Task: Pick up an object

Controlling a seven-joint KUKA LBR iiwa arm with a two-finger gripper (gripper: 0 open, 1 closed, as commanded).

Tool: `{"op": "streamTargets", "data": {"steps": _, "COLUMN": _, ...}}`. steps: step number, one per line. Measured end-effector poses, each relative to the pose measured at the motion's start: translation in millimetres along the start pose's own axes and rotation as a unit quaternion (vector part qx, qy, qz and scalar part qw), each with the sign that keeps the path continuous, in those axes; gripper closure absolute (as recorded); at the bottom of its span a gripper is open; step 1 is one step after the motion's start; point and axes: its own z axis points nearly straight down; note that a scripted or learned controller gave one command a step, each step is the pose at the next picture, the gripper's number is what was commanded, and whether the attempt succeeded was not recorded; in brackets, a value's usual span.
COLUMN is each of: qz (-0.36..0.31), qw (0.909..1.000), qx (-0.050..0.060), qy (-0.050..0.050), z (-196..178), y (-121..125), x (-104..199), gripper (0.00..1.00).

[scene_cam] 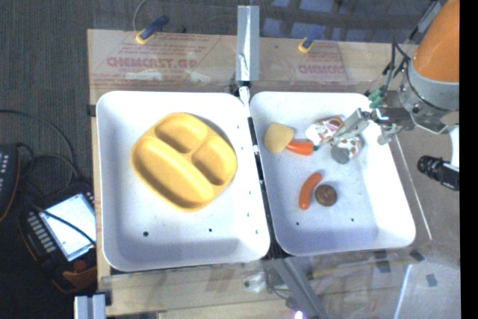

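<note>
Camera view: two white bins on the desk [104, 48]. Faint red lettering on the desk board, unreadable. Left bin [119, 235]: one yellow divided plate [184, 159]. Right bin [388, 228]: one yellow wedge [278, 137], one carrot [299, 148], one sausage [310, 190], one brown disc [326, 195], one printed packet [326, 129], one grey cup [343, 152]. Tool [357, 125] above packet and cup; grip state cannot be made out.
</note>
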Motion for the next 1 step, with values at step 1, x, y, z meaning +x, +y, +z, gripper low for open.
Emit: {"op": "streamTargets", "data": {"steps": 1, "qz": 0.001, "qw": 1.0000, "qx": 0.001, "qy": 0.001, "z": 160.2, "y": -9.5, "x": 50.3, "gripper": 0.00}}
